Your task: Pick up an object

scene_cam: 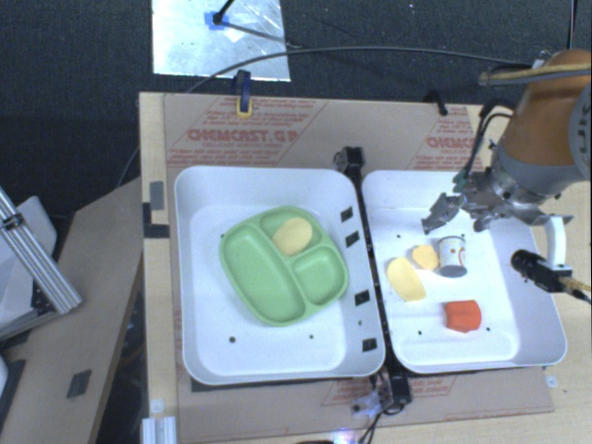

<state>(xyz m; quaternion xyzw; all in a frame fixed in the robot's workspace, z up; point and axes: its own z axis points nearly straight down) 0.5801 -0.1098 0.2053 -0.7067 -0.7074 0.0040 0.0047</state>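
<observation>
1. We logged two white bins side by side: the left bin [199, 340] bore a green divided tray [268, 285] with a yellow piece [294, 236] in its upper compartment.
2. The right bin [536, 340] held the candidates: an orange block [463, 315] at five o'clock of the bin's middle, a yellow lump [405, 279] at eight o'clock, a smaller yellow bit [425, 257] touching it, and a small metal can [450, 256] near the centre.
3. The arm [550, 128] entered from three o'clock. We judged the step as approach: nothing was lifted.
4. The gripper [462, 213] hovered at twelve o'clock of the can, fingers [438, 216] spread, nothing between them.
5. Next move, by our reckoning: centre on one object, descend, close.
</observation>
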